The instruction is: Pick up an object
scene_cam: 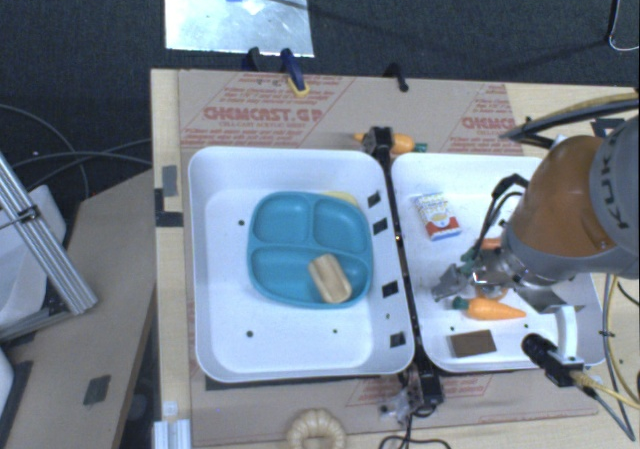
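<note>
- The gripper [462,279] hangs low in the right bin [560,362], just beside the carrot [495,310]; whether its claw is apart or together, I cannot tell.
- A brown block [472,343] lies near the carrot, a small carton [436,214] further back.
- The left bin [225,337] holds a blue plate [285,237] with bread [330,278].

Readable text: "CHEMCAST GP" in red, printed upside down on the brown sheet [300,107] covering the surface, above the left bin. Same red print repeats at the sheet's upper right, partly cut off by the arm. Small white-and-red packet [436,214] in the right bin has printing, too small to read.
</note>
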Controlling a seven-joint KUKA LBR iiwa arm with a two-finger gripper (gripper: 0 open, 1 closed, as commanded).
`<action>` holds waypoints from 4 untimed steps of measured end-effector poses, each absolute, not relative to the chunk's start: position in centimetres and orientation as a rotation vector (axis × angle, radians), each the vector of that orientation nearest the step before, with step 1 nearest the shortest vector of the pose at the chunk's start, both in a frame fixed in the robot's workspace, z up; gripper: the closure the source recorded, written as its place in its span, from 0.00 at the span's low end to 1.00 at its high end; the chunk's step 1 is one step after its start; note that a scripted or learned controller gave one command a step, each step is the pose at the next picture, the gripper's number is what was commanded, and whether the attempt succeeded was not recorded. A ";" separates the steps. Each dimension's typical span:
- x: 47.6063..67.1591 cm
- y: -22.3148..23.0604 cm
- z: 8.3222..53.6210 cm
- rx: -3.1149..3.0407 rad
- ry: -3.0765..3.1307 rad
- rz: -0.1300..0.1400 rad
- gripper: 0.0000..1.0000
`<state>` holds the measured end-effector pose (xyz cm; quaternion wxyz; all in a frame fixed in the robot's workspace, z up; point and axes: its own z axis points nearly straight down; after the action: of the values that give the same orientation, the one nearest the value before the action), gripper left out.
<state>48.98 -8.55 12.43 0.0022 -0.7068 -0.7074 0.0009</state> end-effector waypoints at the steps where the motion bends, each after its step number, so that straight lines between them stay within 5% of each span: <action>1: 49.0 -8.5 8.3 -2.219 -2.221 0.000 0.00; 2: 49.1 -8.6 9.5 -2.225 -2.224 -0.002 1.00; 4: 49.4 -9.6 18.8 -2.223 -2.228 -0.006 1.00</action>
<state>49.42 -9.60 18.75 -0.0029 -0.7063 -0.7079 -0.0019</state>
